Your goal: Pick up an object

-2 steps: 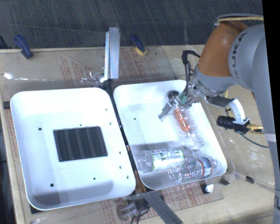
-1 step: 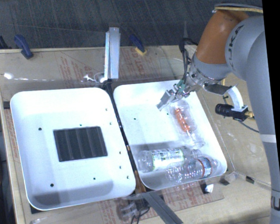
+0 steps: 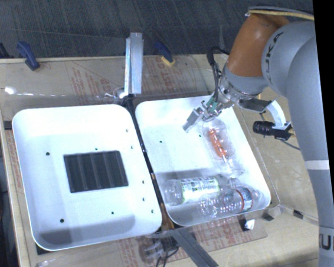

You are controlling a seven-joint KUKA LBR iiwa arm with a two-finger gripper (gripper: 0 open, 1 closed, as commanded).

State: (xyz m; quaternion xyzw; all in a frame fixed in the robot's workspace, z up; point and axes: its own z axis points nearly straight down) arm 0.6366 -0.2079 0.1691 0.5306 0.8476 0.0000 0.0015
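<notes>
The gripper (image 3: 196,120) is seen low over the right bin (image 3: 175,158), its fingers spread apart with nothing between them. Just beside it, toward the bin's near end, a clear bottle with orange contents (image 3: 219,142) is found; farther that way two more clear bottles (image 3: 212,195) are piled together. A miss is likely: smooth, round plastic could be nudged aside and rolled away before the fingers are closed.
</notes>
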